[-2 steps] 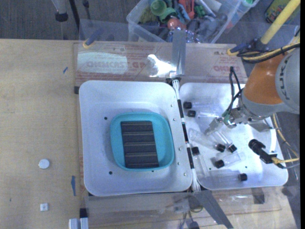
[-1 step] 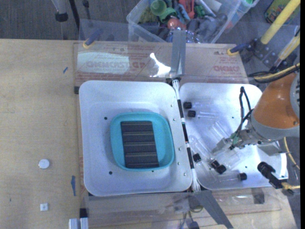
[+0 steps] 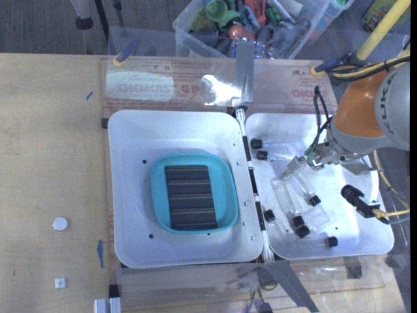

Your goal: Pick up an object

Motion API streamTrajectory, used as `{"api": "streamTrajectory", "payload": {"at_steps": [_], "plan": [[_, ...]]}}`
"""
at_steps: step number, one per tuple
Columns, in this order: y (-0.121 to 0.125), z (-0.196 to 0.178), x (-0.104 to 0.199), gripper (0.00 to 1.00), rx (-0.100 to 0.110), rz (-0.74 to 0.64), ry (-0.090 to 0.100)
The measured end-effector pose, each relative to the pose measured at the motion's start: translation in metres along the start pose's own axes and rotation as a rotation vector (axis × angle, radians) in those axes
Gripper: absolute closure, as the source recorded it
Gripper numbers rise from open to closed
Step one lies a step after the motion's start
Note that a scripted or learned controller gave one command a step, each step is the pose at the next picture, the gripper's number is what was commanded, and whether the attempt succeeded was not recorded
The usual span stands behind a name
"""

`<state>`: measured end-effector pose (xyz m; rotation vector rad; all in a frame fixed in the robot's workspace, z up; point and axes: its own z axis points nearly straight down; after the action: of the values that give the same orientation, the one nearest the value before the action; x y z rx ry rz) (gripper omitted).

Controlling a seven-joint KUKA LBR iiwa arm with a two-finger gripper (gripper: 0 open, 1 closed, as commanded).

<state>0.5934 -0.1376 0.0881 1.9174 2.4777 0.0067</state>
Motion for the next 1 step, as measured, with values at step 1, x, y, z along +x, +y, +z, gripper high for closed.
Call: {"api": "streamTrajectory", "payload": {"at_steps": [1], "plan": [[0.0016, -0.0115, -0.0003, 1.0, -0.005, -0.001, -0.002]]}}
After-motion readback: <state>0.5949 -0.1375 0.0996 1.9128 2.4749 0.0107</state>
